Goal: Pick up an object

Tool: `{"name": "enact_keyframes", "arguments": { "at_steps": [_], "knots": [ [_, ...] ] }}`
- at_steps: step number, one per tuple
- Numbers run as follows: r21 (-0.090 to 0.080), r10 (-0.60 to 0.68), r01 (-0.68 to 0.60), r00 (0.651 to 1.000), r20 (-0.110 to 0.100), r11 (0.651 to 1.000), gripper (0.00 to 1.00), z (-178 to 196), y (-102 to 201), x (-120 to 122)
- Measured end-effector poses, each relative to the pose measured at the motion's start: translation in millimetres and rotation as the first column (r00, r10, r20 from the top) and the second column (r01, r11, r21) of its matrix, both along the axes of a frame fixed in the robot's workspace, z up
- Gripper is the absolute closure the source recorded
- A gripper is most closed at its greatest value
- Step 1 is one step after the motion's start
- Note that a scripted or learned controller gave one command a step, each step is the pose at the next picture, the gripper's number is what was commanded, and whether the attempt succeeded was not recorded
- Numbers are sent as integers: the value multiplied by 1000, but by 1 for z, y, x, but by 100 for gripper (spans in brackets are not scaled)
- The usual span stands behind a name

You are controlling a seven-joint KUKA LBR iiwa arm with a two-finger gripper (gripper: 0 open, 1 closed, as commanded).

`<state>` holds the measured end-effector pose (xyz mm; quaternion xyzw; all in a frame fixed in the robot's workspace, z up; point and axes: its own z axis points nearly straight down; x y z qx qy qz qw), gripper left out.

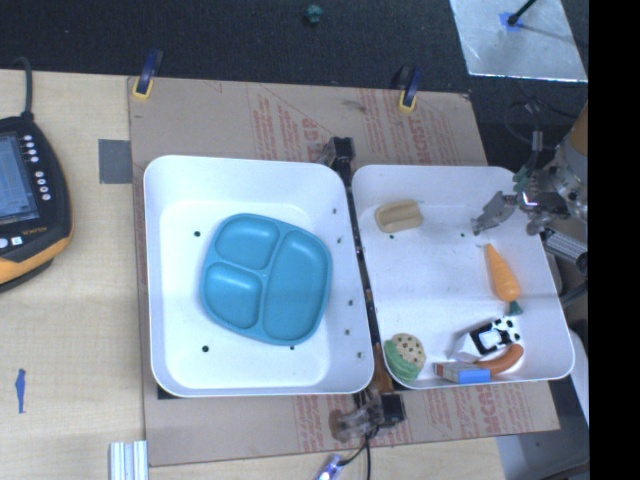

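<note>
While I watched from my station, the claw [508,211] hung over the upper right corner of the right bin [440,183], reaching in from the right edge, and I judged it was placed there to line up on one of the loose pieces below. Its fingers looked spread apart with nothing between them, touching no object that I could make out. Nearest to it lay the orange carrot [501,272], just below and apart from the claw, which I took as the likely target. A tan block [399,216] sat near the bin's upper left, and a green round toy [404,354] with a cluster of small items rested along the bottom wall. The left bin [170,183] held a blue divided plate [266,278], well away from the arm.
</note>
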<state>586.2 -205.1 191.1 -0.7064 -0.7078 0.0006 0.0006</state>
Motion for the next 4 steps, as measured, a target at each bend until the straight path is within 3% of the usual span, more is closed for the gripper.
{"name": "enact_keyframes", "arguments": {
  "at_steps": [1,2,3,4],
  "knots": [
    [-1,2,-2,1000,-3,1000,0,-95,-6,-5],
    [0,2,-2,1000,-1,1000,0,-99,34,60],
    [0,1,-1,1000,-1,1000,0,-52,-7,5],
    [0,2,-2,1000,-2,1000,0,-43,-7,-32]
  ]
}}
